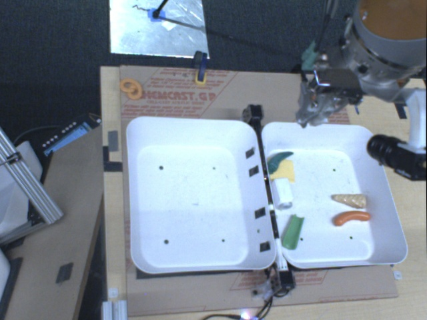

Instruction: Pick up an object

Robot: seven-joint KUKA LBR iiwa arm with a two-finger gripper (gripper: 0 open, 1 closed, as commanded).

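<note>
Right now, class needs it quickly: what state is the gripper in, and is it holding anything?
Gripper: cannot be told; it hovers above the right bin's far edge.

On the cardboard [220,89] under my bins I read red print: one large line that looks like "SEMCAST, G P" (the first and last letters are unclear to me). Smaller red lines above and beside it are too fine to make out. More red print on the cardboard's near edge, below the bins, is also illegible. I can read nothing else on the bench.
</note>
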